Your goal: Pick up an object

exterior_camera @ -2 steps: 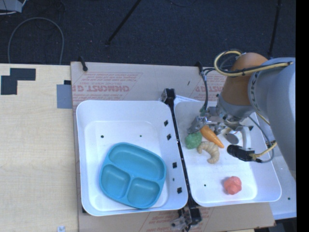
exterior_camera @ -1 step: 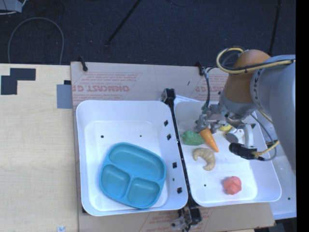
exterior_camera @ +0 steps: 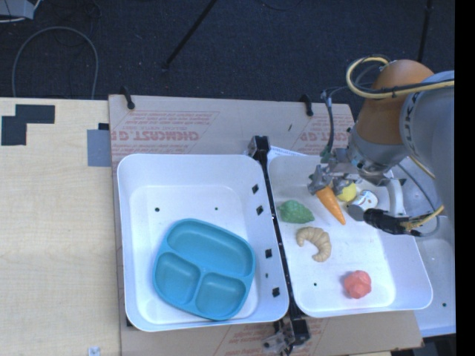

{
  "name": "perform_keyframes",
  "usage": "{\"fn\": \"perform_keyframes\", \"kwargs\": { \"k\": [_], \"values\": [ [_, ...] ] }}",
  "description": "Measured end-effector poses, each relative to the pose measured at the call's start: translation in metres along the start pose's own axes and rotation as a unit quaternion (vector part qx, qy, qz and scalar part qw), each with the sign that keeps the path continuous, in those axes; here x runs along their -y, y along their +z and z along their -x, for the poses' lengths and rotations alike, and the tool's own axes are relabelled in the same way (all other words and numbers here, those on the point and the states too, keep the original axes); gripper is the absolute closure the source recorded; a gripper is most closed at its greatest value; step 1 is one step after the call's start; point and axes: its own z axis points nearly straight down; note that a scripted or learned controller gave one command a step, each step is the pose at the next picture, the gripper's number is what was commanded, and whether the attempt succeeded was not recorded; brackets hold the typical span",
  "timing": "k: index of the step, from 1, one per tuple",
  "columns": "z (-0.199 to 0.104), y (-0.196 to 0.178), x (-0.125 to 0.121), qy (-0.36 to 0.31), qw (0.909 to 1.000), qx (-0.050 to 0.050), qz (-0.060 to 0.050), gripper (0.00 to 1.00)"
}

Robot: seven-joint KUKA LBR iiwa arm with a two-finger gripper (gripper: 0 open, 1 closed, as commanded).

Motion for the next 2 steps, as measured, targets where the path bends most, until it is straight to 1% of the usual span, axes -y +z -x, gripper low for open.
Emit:
{"fn": "perform_keyframes", "kwargs": {
  "k": [1,2],
  "values": [
    [0.006,-0.051,0.01,0.0,1.0,0.0,-0.001,1.0],
    [0.007,-0.09,0.01,-0.003,1.0,0.0,0.0,1.0]
  ]
}}
